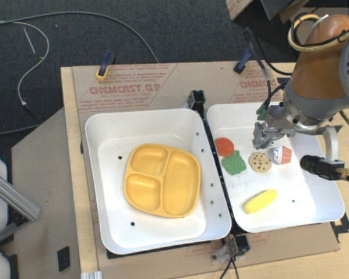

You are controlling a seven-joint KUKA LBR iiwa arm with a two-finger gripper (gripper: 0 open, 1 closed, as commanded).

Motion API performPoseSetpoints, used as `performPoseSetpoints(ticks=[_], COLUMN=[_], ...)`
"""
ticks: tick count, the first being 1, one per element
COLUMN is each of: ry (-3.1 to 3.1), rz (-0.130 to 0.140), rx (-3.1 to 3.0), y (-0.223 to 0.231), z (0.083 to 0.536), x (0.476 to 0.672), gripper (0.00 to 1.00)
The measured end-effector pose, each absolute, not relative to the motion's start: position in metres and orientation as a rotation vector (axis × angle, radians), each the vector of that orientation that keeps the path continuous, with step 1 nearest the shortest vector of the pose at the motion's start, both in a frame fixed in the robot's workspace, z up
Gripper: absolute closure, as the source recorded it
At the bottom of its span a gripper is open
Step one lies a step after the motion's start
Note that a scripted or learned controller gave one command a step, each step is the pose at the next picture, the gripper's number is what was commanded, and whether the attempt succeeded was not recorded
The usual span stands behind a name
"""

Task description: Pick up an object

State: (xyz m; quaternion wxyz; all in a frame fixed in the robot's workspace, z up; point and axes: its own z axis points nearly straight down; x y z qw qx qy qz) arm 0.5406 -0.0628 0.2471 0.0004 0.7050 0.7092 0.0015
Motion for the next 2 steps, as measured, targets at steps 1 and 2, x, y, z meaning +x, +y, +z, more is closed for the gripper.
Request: performPoseSetpoints(ticks=[1,2], ry=[2.228,2.229], rz=[0.003,0.005], rx=[2.216,2.214], y=[-0.020,0.035], z=[0.236,0.243], x=[0.557,0.573], gripper=[1.00,1.00])
